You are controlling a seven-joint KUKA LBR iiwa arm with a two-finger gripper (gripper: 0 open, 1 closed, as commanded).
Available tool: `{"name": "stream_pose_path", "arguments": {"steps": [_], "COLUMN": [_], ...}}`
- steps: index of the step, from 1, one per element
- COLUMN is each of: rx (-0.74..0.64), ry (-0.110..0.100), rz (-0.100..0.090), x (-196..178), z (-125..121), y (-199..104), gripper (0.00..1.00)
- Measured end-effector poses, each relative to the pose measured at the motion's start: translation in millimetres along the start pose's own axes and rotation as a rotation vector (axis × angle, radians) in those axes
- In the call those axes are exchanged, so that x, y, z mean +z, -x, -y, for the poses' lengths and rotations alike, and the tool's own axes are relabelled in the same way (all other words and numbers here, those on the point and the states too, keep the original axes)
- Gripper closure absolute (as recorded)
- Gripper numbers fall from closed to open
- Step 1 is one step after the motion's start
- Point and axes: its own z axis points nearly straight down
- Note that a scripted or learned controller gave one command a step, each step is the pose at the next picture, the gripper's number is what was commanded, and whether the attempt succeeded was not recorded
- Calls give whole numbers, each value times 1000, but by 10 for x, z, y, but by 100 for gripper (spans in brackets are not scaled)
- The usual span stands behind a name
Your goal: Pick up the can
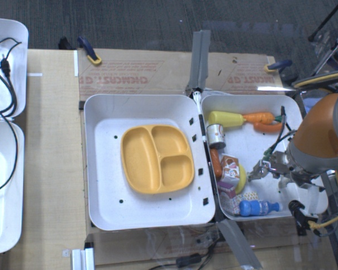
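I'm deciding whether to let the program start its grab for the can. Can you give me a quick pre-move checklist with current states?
1. Small silver metal can in view, against the right white bin's left wall: ok.
2. Can free of neighbours: not ok, the yellow squeeze bottle and a red sausage-like item crowd it.
3. Two-finger gripper over the can: not ok, it sits to the can's right, mid-bin.
4. Gripper carrying nothing: ok.
5. Can upright: cannot tell.

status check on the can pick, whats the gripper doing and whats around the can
Gripper low in right bin, nothing gripped. Can apart, at left wall. Yellow bottle and sausage crowd it.
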Motion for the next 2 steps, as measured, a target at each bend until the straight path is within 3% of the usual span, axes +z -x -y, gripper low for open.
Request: {"name": "stream_pose_path", "arguments": {"steps": [1, 2], "rx": [83, -70], "ry": [2, 0], "rz": [2, 2], "x": [-9, -5], "z": [-793, -806], "y": [-1, -229], "gripper": [0, 0]}}
